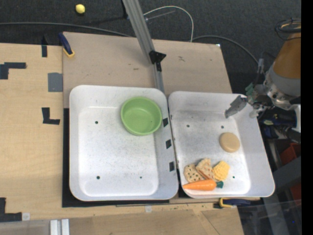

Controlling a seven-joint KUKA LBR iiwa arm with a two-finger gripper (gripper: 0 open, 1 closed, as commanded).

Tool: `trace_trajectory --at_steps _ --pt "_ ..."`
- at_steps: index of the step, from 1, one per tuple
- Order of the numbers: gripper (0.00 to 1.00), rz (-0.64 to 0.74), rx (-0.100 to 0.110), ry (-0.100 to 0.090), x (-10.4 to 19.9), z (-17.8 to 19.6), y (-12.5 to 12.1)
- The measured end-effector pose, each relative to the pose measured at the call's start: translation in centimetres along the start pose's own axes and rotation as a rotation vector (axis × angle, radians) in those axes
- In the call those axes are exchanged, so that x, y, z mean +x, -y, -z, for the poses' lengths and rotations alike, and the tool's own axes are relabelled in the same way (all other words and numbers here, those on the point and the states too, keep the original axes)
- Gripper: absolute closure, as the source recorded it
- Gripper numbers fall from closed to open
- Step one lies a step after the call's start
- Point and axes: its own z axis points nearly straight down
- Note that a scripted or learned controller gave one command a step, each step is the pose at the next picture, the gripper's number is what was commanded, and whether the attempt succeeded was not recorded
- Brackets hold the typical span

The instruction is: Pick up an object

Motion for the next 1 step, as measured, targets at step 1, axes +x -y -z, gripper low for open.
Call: trace_trajectory --at_steps 1 --pt "0.00 0.000 0.000 0.000 0.00 0.00 0.00"
